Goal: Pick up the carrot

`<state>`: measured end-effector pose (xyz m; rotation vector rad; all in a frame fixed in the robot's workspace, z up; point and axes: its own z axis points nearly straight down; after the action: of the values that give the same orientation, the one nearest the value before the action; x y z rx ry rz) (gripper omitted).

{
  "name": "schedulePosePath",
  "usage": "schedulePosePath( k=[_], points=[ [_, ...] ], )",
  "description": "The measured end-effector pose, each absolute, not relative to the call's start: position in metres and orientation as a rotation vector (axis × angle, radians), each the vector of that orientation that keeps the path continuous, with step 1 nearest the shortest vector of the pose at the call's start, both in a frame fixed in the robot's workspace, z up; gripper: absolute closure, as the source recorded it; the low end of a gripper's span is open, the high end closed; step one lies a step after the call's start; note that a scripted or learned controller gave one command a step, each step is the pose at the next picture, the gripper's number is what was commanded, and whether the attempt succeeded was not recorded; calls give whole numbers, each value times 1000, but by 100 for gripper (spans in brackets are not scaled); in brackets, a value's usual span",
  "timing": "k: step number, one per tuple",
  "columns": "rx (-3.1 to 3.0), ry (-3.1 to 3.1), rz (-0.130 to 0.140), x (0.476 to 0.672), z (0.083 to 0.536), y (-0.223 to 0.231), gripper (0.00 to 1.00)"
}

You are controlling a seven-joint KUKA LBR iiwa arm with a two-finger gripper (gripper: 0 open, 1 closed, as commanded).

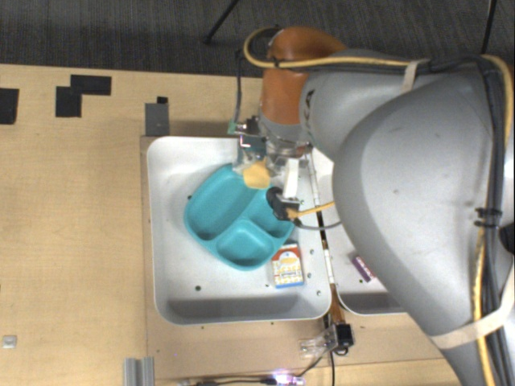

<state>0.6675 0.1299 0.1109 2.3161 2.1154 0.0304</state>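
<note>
My end effector hangs low over the far right corner of the left shallow white bin, just above the rim of the teal plastic divided tray. A pale yellowish lump sits right under it; whether that is the carrot I cannot tell, nor my grip. I would judge it best to centre over that lump, keep off the tray rim, and lift straight up.

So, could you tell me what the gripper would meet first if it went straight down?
Probably the pale yellow lump under the gripper, at the teal sectioned plastic tray's upper rim; depth is unclear.
</note>
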Motion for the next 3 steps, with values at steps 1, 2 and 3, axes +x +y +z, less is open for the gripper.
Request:
schedulePosePath(
  k=[1,2,3],
  points=[
    [1973,2403,45,658,108,121,100],
    [2310,2080,49,630,104,112,100],
    [2664,1638,23,641,117,127,100]
  ],
)
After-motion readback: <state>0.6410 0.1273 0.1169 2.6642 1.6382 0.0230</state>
